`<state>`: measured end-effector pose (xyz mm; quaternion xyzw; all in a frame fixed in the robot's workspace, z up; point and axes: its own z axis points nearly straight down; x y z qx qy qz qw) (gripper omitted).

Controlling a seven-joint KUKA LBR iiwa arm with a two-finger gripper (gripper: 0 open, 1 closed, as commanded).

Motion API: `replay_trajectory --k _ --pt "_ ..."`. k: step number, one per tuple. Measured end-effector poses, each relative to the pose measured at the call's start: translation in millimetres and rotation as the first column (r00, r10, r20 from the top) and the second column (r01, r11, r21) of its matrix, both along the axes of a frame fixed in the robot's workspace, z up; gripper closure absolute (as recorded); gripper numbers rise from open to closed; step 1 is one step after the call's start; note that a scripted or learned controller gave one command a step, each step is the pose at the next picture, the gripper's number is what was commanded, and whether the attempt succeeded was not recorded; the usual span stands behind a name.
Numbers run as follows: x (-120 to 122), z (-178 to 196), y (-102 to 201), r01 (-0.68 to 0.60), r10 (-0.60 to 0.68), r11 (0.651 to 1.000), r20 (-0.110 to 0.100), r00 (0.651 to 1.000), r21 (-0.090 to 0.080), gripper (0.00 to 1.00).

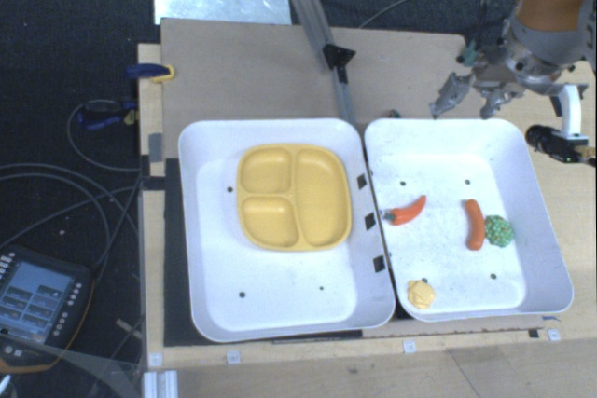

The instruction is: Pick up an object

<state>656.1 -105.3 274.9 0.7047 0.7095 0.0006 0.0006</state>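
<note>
The right bin [522, 165] holds several small items. A red chili pepper [407, 211] lies near its left wall. An orange sausage [475, 224] lies upright in the view, touching a green broccoli piece [498, 231] on its right. A small yellow item [421, 294] rests in the bin's front left corner. My gripper [469, 102] hangs over the far rim of the right bin, well above and behind the items. Its two fingers are spread apart, open, with nothing between them.
The left bin [210, 228] bears a yellow divided plate [292, 197]. A grey metal pole [308, 5] slants across the bench behind the bins. Cables and a control pendant [37, 294] lie on the floor at left.
</note>
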Motion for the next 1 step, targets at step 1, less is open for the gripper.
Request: replay_trajectory --k 1 --pt "0.0 0.1 -0.2 0.0 0.0 1.0 0.0 1.0 0.0 0.0"
